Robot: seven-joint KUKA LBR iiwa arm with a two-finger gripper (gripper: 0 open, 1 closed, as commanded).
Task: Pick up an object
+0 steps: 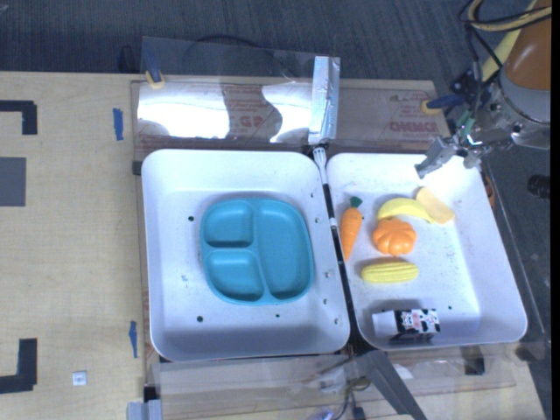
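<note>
Hovering our end effector (435, 163), finger state we cannot tell, above the right bin's (490, 313) far corner, we risk clipping its rim before reaching the banana (404, 207).

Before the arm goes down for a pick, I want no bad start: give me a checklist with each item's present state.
1. Gripper carries nothing: ok.
2. Objects lie in the right bin: ok.
3. Banana free to grab: not ok, it touches the pale piece and the orange pumpkin.
4. Carrot free to grab: not ok, it lies along the bin wall.
5. Corn stands apart: ok.
6. Fingers open: cannot tell.
</note>
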